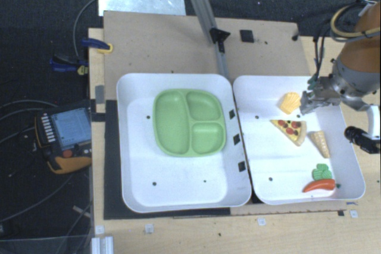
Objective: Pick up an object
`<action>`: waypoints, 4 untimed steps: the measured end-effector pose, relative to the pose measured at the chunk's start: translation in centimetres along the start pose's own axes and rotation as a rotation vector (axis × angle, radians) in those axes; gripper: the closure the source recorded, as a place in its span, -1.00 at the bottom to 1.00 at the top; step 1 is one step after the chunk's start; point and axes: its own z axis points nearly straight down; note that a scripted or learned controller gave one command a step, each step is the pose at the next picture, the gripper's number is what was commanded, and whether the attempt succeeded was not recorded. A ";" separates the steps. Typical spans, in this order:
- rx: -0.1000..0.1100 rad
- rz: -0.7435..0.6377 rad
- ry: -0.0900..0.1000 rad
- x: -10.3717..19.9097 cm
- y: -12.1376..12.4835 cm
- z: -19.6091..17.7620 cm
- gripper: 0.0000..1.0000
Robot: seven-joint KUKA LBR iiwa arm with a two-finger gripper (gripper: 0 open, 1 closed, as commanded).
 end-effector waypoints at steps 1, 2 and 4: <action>0.000 -0.001 0.000 0.0 0.2 -3.9 1.00; 0.003 -0.005 0.003 5.1 0.5 -4.6 1.00; 0.004 -0.006 0.004 15.6 0.4 -5.0 1.00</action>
